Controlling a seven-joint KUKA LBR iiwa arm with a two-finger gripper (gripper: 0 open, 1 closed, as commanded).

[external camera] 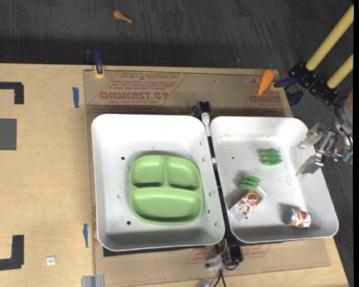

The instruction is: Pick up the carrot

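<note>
The carrot (pixel 265 83) is small and orange with a green top. It lies on the brown board behind the right bin (pixel 280 130), outside the bin's back rim. My gripper (pixel 303 157) hovers at the right bin's right rim, well in front of and to the right of the carrot. It is open, with nothing between its fingers (pixel 305 142).
The right bin holds a green leafy toy (pixel 271 157), a second green piece (pixel 249 182), a small carton (pixel 247 203) and a can (pixel 297 217). A green divided plate (pixel 166 188) sits in the left bin (pixel 112 134). Another orange bit (pixel 122 17) lies on the dark floor, far back left.
</note>
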